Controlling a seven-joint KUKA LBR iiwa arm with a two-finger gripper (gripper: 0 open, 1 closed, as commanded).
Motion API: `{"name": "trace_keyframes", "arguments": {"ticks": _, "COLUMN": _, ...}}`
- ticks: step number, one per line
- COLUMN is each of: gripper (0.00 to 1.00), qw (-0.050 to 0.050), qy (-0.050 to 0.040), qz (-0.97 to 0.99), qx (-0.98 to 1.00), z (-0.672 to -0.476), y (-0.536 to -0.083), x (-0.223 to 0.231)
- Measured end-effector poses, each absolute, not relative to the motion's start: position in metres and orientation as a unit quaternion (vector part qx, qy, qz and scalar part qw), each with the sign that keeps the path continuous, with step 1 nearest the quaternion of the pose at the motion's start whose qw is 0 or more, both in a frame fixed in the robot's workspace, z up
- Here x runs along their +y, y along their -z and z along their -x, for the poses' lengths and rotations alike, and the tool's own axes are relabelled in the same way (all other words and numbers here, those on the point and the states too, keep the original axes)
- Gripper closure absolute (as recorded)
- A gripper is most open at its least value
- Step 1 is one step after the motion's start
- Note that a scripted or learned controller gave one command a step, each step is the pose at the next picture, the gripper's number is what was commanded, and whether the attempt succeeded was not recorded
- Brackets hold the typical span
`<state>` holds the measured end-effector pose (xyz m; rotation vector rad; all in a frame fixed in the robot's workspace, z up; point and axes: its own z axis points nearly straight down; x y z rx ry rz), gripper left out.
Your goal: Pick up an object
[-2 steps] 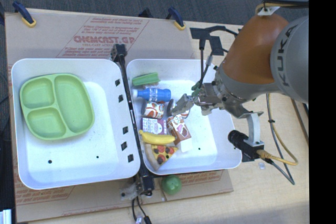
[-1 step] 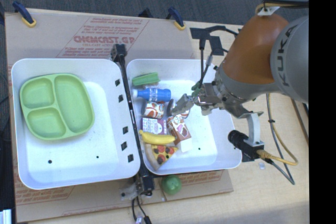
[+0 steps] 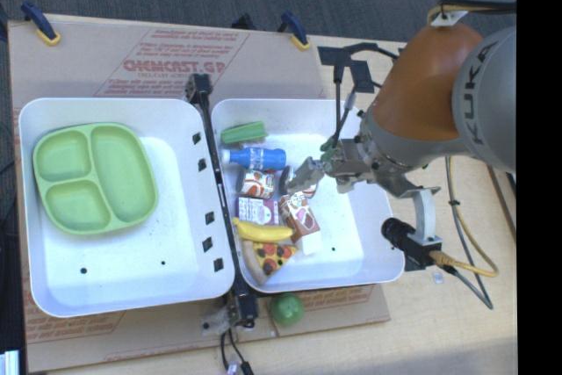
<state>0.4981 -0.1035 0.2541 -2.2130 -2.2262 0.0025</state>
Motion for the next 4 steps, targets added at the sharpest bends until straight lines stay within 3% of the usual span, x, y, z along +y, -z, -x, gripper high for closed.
{"name": "trace_keyframes", "arguments": {"ticks": 4, "gripper": 0.00, "qw": 0.001, "qy": -0.0008, "qz": 0.705, "qx": -0.709, "z": -0.4980, "y": -0.2541, "x": -0.1035}}
